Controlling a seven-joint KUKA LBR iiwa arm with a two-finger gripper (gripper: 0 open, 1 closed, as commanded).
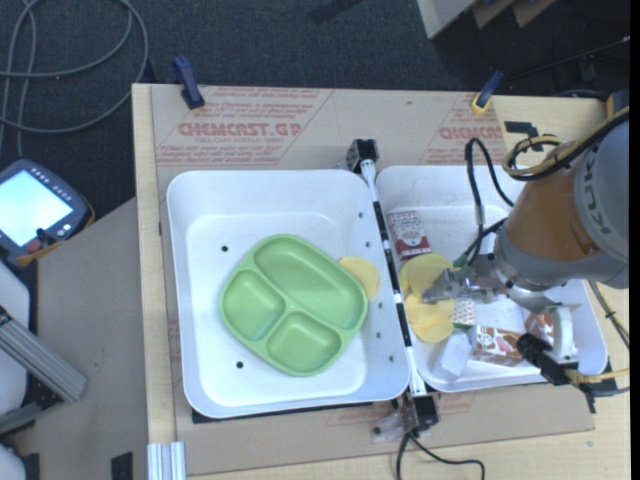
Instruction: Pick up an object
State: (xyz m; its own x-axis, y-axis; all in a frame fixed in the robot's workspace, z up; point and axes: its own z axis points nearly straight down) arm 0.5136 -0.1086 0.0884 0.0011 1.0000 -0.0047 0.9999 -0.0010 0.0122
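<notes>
In the left bin (190,268) lies a green divided tray (292,304), with three compartments, and all three compartments have nothing in them. The tray sits a little toward the near side of the bin and is turned at a slant. Just beside its right edge there is a pale yellow round piece (362,273), close to the bin's right wall.

In the right bin (440,180) a small packet with red and white print (408,234) lies near the far left corner. Nearer from it are two yellow round pieces (424,293), one partly over the other, against the left wall. Further right and nearer there are a flat packet with red print (496,344), a white piece (450,363) and a brownish object (545,323), which I cannot identify.

The gripper (440,288) reaches from the right and is low over the yellow pieces, touching or almost touching them. If its jaws are released or clenched, I cannot tell, because the metal parts are blurred together.
</notes>
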